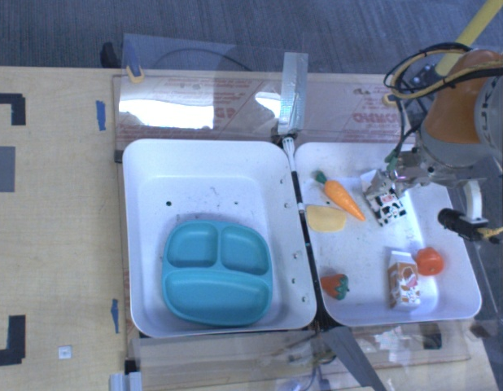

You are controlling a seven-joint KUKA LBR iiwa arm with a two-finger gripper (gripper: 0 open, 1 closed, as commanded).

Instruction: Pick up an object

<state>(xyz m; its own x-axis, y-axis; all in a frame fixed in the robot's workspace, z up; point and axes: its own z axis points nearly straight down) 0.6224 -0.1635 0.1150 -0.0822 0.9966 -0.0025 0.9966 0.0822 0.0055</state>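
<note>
Bench front (56,357): pale wood, black corner marks at left edge.
Left bin (146,169): white, shallow; speckled with dark dots on floor.
Blue tray (217,274): three compartments, lying flat in near half of left bin.
Right bin (459,304): white, shallow, touching left bin along shared rim.
Strawberry toy (334,285): red with green cap, near-left corner of right bin.
Small carton (404,279): orange and white print, lying near the near-right corner.
Tomato toy (430,261): orange-red, round, just beside the carton's far end.
Yellow piece (325,218): pale, rounded, flat on bin floor by left wall.
Carrot toy (343,198): orange, green top, lying at a slant, tip touching the yellow piece.
Cow-print carton (388,206): black and white with red mark, tilted, directly below gripper.
Gripper (391,182): over far-right of right bin, down at the cow-print carton; finger spread cannot be told, nor any grasp.
Arm (459,112): grey, orange band, black cables looped above.
Clear panel (203,96): behind bins, glare across it.
</note>
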